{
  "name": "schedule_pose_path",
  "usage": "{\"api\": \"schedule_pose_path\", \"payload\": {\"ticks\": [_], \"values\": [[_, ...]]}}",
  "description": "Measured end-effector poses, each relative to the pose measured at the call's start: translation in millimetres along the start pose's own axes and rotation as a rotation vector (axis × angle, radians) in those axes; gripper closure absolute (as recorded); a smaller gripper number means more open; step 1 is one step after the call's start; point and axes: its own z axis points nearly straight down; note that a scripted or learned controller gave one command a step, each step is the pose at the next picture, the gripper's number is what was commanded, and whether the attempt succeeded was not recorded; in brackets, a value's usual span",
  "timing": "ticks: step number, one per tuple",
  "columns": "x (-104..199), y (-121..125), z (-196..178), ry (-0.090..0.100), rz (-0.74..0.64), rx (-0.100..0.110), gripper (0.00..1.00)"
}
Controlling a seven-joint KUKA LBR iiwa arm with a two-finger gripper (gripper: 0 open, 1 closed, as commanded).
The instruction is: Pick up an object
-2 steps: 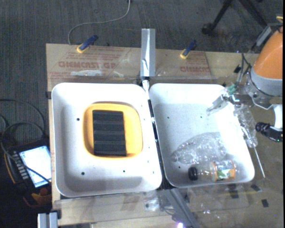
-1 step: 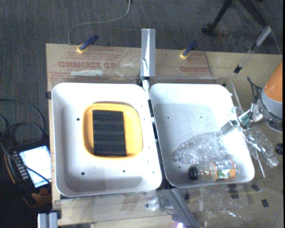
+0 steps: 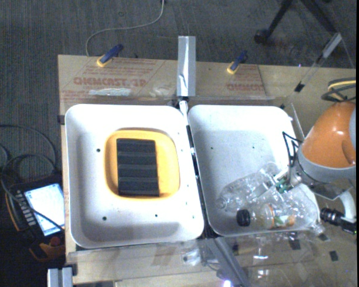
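Left bin [image 3: 84, 160]: yellow tray with black ribbed insert [image 3: 140, 165] resting centre, untouched.

Right bin [image 3: 239, 130]: clear plastic bottle, black cap [image 3: 264, 207], lying on side near front right corner.

Arm [image 3: 329, 145] over right edge; gripper [image 3: 285, 184] close above bottle; claw state cannot be judged.

Risk: crumpled, slick bottle may deform or squirt out under squeeze; proximity to bin wall may block finger.

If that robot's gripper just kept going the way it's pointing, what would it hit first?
Probably the clear plastic bottle lying in the right bin; the gripper already sits right at it, though depth is hard to judge.
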Motion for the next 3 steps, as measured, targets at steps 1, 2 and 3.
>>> {"api": "schedule_pose_path", "payload": {"ticks": [1, 2, 3], "values": [[0, 2, -9, 0.0, 0.0, -0.004, 1.0], [53, 19, -111, 0.007, 0.063, 0.011, 1.0], [96, 37, -124, 0.006, 0.38, 0.013, 1.0]]}}
